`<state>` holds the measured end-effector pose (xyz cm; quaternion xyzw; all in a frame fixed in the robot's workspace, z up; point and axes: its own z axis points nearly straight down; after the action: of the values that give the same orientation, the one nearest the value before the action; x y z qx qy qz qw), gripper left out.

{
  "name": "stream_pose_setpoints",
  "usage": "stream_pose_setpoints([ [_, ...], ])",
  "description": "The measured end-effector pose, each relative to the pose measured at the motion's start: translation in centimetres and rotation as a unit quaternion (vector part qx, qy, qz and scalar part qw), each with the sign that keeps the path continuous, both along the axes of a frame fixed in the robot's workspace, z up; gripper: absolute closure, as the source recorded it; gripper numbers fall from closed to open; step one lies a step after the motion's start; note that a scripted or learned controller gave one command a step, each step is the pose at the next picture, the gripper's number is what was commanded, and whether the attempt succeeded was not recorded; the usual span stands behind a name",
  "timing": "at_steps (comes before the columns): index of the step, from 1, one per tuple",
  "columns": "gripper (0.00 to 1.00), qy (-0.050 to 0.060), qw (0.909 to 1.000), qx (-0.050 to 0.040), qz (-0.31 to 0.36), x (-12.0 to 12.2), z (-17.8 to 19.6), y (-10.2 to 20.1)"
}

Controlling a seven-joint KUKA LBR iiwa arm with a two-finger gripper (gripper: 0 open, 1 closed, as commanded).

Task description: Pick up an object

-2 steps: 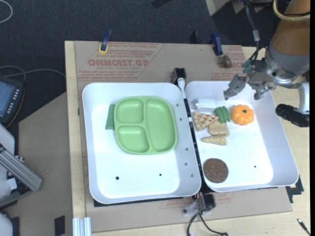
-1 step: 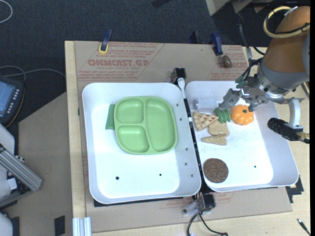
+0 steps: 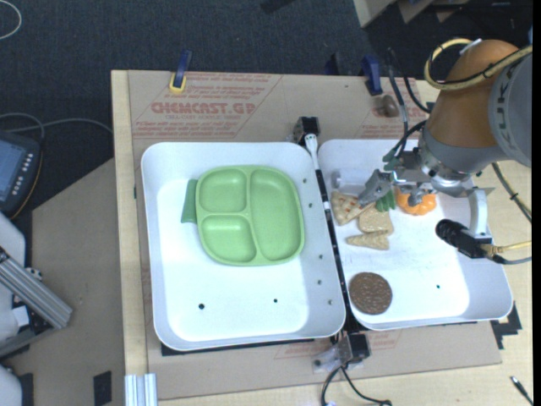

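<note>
In the right bin (image 3: 473,299) lie several small food-like pieces. Three tan cracker-shaped pieces (image 3: 373,222) sit near its left wall. A brown round disc (image 3: 370,293) lies toward the front. An orange piece (image 3: 418,202) with a green bit (image 3: 387,200) beside it rests at the back. My gripper (image 3: 373,191) hangs low over the back of this bin, slanting down to the left, its tip just above the tan pieces and beside the green bit. Nothing is visibly held.
The left bin (image 3: 169,303) holds a green divided plate (image 3: 249,214). A black cylinder (image 3: 459,237) on a cable juts over the right bin's right side. The arm's orange band (image 3: 469,87) looms over the back right corner. Clamps (image 3: 178,73) grip the board's far edge.
</note>
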<state>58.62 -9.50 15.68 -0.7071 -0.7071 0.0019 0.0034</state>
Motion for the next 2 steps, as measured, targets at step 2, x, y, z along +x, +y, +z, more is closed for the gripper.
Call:
stream_pose_setpoints([
  [2,0.0,-0.001,1.0,-0.0003,0.0,0.0,-7.4,-0.8],
])
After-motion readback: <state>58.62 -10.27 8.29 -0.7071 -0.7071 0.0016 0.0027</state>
